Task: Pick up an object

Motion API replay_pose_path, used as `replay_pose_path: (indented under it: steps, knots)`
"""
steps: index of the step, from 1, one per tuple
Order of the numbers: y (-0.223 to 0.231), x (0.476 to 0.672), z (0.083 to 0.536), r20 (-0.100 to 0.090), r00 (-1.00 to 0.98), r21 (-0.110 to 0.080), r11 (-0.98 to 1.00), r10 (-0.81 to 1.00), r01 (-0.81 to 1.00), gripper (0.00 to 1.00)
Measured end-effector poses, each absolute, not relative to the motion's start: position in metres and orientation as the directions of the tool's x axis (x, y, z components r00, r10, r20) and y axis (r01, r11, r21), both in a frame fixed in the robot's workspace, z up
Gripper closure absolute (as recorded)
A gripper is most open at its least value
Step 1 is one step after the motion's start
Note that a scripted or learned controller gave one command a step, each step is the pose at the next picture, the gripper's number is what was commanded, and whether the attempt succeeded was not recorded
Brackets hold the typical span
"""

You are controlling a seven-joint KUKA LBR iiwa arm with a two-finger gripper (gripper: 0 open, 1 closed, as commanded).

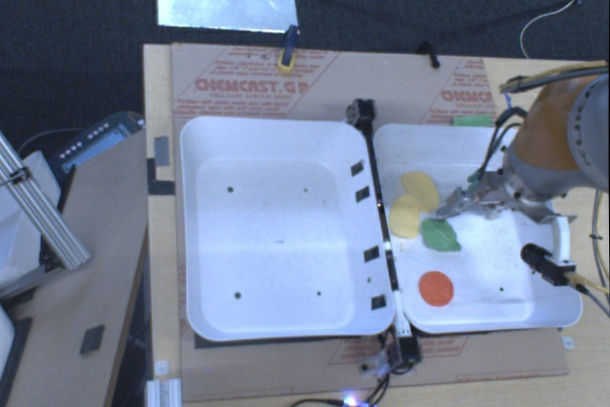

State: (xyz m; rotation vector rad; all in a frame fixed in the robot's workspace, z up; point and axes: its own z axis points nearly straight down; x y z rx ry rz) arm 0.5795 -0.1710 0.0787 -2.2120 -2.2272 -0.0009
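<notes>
The claw [450,210] hangs low just above the green piece [441,234], presumably to grab it; its spread I cannot tell.

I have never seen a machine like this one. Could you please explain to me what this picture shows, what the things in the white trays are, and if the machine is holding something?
The picture comes from one camera fixed above a bench, looking down at a slant. On the bench sit two shallow white bins side by side: the left bin and the right bin.

The grey and orange shape at the right is a robot arm. A program moves it. At its end is a claw with two fingers, used for picking things up. It is low over the right bin.

In the right bin lie a few small flat pieces: two yellow pieces overlapping, a green piece just below the claw, and an orange-red disc nearer the front.

I cannot tell from this view if the claw grips anything.
</notes>
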Motion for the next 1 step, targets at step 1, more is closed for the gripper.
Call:
replay_pose_path:
  steps: [1]
  knots:
    - [-0.1402,0.633,0.0857,-0.001,-0.009,0.007,0.009,1.0,1.0,0.0]
